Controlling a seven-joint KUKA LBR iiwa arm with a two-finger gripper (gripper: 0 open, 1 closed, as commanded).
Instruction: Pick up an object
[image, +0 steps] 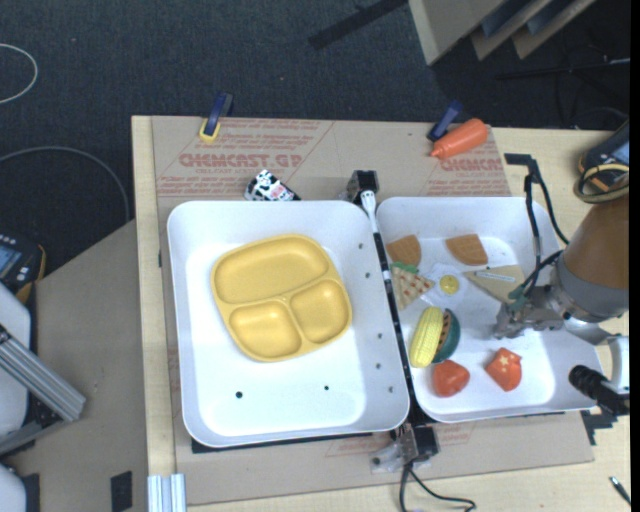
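The right bin (480, 214) holds several toy foods. These include a yellow corn cob (428, 336), a red tomato (451, 377), a red strawberry-like piece (504, 368), two brown pieces (404, 250) (467, 249), a pizza slice (410, 288) and a pale wedge (494, 282). My gripper (512, 322) hangs low over the right side of this bin, just above the strawberry-like piece and right of the corn. Nothing shows in its grasp.
A yellow divided plate (282, 297) lies in the left bin (290, 400). An orange carrot (460, 138), a black-and-white toy (268, 187) and a blue-yellow clamp (212, 120) rest on the board behind the bins. The arm's grey and orange body (600, 255) overhangs the right bin's edge.
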